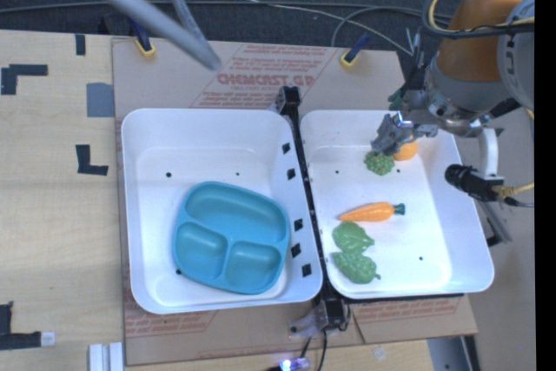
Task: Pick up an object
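So, going piece by piece here:

Gripper: the gripper (388, 141) is down in the right bin, near its back wall, hanging off the grey arm (473, 87) that comes in from the right.

Grip state: honestly cannot tell. The tip is a dark blur right over the food, so no call on whether anything is grasped.

Broccoli: a small green broccoli piece (379, 162) sits just below the tip, touching it or nearly so.

Orange piece: a little orange thing (406, 151) is right beside the broccoli on its right, partly hidden by the tool. Too small to name.

Carrot: the carrot (372, 212) lies flat mid-bin, green stem end pointing right, well apart from the tip.

Green leafy pieces: two of them (354, 252) lie just below the carrot, toward the front, touching each other.

Right bin: the white right bin (460, 274) holds all the food.

Left bin: the left bin (143, 187) holds a blue divided plate (231, 236), three compartments, sitting toward the front.

Divider: the two bins meet along a black strip (300, 195).

Base: both rest on a cardboard sheet (261, 74) with red print.
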